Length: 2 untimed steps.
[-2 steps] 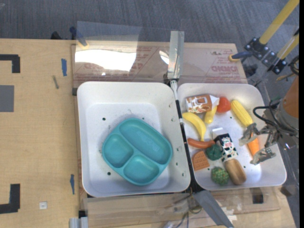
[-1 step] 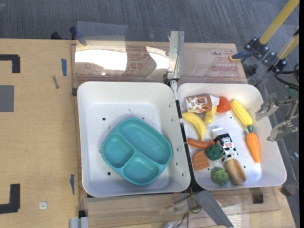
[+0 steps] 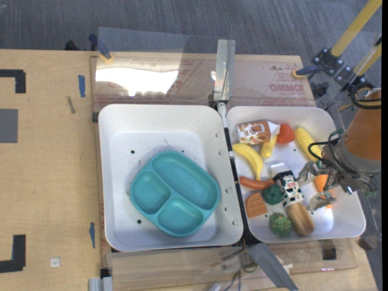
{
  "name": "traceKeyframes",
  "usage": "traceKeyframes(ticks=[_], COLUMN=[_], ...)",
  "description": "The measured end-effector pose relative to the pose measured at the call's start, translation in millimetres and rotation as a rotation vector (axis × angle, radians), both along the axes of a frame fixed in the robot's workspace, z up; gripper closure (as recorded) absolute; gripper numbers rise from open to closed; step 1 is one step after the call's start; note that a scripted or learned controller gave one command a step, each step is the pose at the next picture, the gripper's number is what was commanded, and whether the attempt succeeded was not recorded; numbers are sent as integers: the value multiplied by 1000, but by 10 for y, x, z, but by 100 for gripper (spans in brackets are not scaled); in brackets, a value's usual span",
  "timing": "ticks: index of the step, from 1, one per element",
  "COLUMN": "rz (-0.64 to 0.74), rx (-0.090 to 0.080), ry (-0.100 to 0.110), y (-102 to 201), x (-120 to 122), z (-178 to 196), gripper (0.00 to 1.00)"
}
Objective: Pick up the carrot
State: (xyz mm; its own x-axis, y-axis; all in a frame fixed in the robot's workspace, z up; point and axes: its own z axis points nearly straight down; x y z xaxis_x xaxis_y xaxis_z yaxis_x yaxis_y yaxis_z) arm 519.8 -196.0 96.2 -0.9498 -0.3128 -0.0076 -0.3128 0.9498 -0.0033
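The orange carrot lies near the right wall of the right bin, mostly hidden under the gripper; another orange bit of it shows lower down. My gripper hangs low over it from the right, below the arm's orange band. It is open, its silver fingers spread wide, and the carrot sits at their base. I cannot see whether the fingers touch it.
The right bin is crowded: a banana, a corn cob, a red tomato, a snack packet, a reddish sausage, broccoli, a small bottle. The left bin holds a teal divided plate.
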Motion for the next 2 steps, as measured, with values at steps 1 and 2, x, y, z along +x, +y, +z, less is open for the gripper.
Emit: traceKeyframes(ticks=[1,2], rz=[-54,264], rx=[0,2], ry=[-7,10], y=[419,-219], x=[220,-71], z=[899,64], gripper=[100,100])
